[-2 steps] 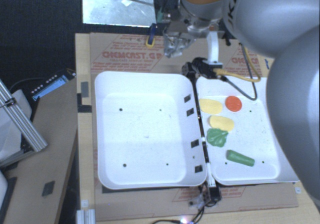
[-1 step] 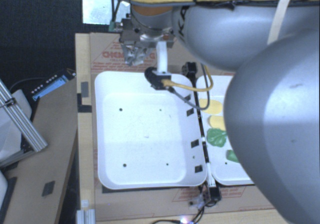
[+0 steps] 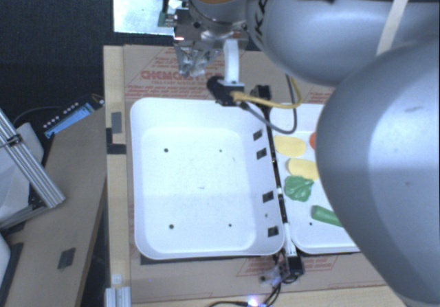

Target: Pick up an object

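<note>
My gripper (image 3: 191, 65) hangs above the far edge of the left bin (image 3: 148, 161), over the cardboard behind it. Nothing shows between its fingers. In the right bin (image 3: 302, 247) lie small objects: a yellow piece (image 3: 289, 145), a second yellow piece (image 3: 302, 167), a green leafy piece (image 3: 298, 188), a green stick-shaped piece (image 3: 325, 215) and an orange-red bit (image 3: 313, 139) at the arm's edge. The grey arm covers most of the right bin.
A yellow cable (image 3: 275, 101) and black connector (image 3: 221, 89) hang from the wrist over the left bin's far right corner. Black clips (image 3: 265, 154) line the divide between bins. An aluminium frame (image 3: 31, 168) stands at the left.
</note>
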Controlling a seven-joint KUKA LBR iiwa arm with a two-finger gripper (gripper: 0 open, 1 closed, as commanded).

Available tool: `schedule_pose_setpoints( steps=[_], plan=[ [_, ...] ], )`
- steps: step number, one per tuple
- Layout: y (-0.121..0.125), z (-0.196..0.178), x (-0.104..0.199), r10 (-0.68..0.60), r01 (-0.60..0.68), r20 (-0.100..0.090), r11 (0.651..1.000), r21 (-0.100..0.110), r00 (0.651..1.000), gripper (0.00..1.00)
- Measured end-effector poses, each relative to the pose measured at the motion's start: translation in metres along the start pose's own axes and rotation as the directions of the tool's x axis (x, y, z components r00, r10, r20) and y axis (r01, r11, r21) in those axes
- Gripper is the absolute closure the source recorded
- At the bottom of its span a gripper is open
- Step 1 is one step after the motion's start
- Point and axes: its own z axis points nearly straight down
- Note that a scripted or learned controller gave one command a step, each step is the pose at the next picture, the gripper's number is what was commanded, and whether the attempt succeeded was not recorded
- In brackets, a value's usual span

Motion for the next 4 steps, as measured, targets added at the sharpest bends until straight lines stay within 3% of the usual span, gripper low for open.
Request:
schedule_pose_setpoints(
  steps=[3, 4],
  plan=[
    [-0.001, 0.020, -0.066, 0.003, -0.003, 0.002, 1.000, 0.003, 1.000, 1.00],
    [-0.001, 0.026, 0.008, -0.007, 0.007, -0.001, 1.000, 0.001, 1.000, 1.00]
  ],
)
